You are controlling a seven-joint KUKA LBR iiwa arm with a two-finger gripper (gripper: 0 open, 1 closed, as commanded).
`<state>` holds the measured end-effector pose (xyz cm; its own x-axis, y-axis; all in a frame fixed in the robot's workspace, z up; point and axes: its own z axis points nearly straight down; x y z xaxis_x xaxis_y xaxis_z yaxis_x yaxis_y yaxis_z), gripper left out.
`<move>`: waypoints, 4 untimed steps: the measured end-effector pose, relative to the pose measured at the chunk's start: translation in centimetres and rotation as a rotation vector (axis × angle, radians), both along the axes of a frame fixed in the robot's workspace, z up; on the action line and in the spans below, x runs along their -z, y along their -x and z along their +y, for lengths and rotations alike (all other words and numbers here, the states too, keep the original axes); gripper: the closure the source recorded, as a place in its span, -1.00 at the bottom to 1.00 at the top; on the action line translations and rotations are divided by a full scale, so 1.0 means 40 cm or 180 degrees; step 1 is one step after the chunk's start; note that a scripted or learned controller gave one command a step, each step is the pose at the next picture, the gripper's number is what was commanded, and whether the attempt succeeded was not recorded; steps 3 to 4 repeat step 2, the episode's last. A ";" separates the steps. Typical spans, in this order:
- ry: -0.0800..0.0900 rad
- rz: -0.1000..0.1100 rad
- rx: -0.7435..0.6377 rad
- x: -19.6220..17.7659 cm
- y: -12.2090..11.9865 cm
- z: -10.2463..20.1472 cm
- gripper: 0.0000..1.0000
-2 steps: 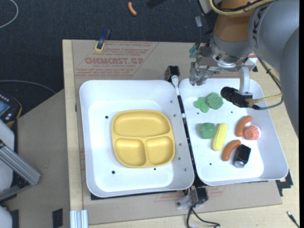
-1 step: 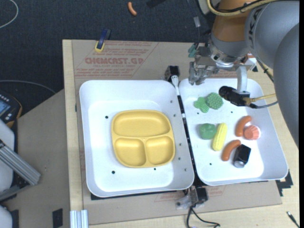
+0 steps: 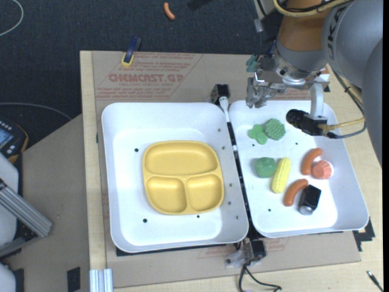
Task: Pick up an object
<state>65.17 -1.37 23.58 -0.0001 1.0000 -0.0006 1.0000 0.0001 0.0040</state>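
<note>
My gripper hangs over the far left corner of the right bin, open, with nothing between its fingers. In that bin lie a green broccoli piece just in front of the gripper, a green lump, a yellow corn cob, an orange sausage, a small black block, a second orange sausage and a pinkish round piece.
The left bin holds a yellow three-compartment plate. A ridge with black clips separates the two bins. A blue and yellow clamp sits on the cardboard behind the bins.
</note>
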 end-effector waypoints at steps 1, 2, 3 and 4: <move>-0.0001 0.0025 0.0003 0.043 0.016 -0.016 1.00; 0.0000 0.0003 -0.0001 0.017 0.016 -0.016 1.00; 0.0000 0.0003 -0.0001 0.017 0.016 -0.016 1.00; 0.0000 0.0003 -0.0001 0.017 0.016 -0.016 1.00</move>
